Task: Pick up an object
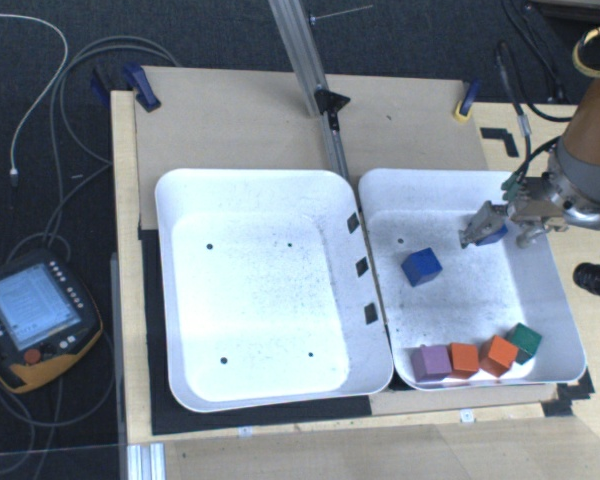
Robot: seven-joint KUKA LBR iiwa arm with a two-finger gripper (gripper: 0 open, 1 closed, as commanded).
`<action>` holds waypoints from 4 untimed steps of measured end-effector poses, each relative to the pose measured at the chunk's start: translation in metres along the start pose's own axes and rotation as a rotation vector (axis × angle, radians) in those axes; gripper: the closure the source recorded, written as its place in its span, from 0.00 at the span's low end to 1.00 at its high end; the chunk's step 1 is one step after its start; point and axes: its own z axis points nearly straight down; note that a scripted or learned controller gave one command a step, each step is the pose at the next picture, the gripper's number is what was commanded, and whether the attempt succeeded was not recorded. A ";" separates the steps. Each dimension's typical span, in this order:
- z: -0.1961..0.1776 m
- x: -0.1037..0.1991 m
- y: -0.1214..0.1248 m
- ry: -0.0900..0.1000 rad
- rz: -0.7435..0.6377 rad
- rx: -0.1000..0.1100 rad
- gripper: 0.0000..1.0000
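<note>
Camera view looks down on a tan table (240, 128) set on dark carpet, carrying two white bins: the left bin (180, 228) and the right bin (540, 298). A blue cube (421, 266) sits mid-bin with open floor around it, while purple (432, 361), orange (464, 358), orange-red (500, 354) and green (525, 340) blocks crowd the near wall. Reaching from the right, the claw (483, 228) hangs over the far part of that bin, right of the cube and apart from it; whether its fingers are spread, I cannot tell.

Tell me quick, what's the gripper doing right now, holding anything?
Gripper: over the right bin, up-right of the blue block; open or shut cannot be told, nothing seen in it.
</note>
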 end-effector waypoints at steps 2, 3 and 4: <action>0.143 0.037 0.030 0.001 0.000 0.007 0.00; 0.129 0.037 0.030 0.002 0.000 0.002 1.00; 0.036 0.124 -0.007 0.003 -0.008 -0.007 1.00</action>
